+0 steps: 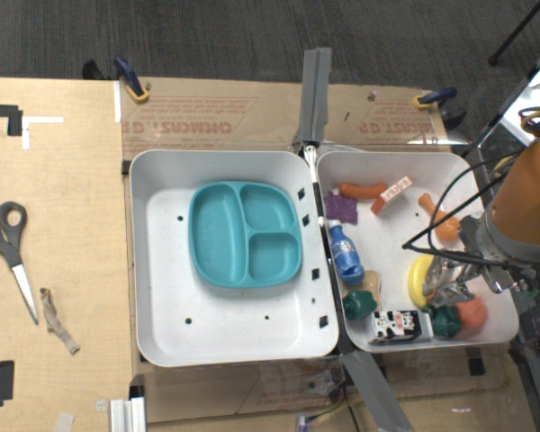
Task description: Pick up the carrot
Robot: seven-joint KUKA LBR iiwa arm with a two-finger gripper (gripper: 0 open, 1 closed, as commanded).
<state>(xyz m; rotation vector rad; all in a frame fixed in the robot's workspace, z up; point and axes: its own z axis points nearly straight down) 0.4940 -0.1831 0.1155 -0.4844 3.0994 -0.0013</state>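
An orange tapered piece that looks like the carrot lies in the right bin, near its right wall and partly behind black cables. A rounder orange-red piece with a dark green piece beside it sits in the bin's front right corner. My gripper hangs low over the right bin, between the yellow banana and the orange-red piece, a little in front of the tapered piece. Nothing shows held in it.
The right bin also holds a long orange sausage-like toy, a purple piece, a blue bottle, a green toy and a black-and-white box. A teal divided plate lies in the left bin. Scissors lie on the bench.
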